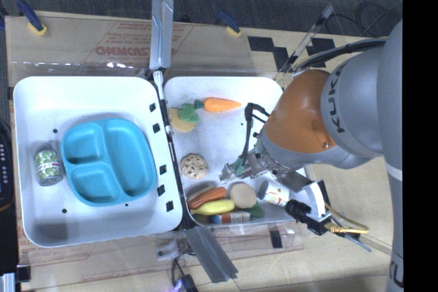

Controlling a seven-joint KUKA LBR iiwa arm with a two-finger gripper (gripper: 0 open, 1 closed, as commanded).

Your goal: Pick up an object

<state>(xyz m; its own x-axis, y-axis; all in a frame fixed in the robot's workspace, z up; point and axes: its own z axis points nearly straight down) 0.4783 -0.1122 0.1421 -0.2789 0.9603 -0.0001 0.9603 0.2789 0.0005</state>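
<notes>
The KUKA arm (342,120) reaches in from the right and bends down into the right bin (226,89), its orange band sitting over that bin's right side. The pincer (241,166) hangs low in the bin's lower half, just above a crowded heap against the near wall; whether it is spread or pressed together cannot be told, since the wrist and its fittings hide it, and nothing can be seen pinched in it.

The candidates for picking all lie in this bin. Right beside the pincer is a beige potato-like piece (242,195), touching a red sausage-shaped piece (205,196) and a yellow banana-like piece (211,207), with a marker-like stick (229,218) along the wall and a small white bottle (274,196) to its right. A speckled ball (194,165) sits near to the left, and a carrot (222,104) and a yellow-and-green toy (183,117) lie well apart at the far side.

The left bin (27,106) carries a blue divided tray (108,161) and a small green-patterned jar (48,165).

The likely trouble is the crowding: closing here could catch two pieces at once, nudge the round potato-like piece aside so it rolls free, or jam against the near wall. The rounded, smooth shapes probably slip easily from an off-centre pinch.
</notes>
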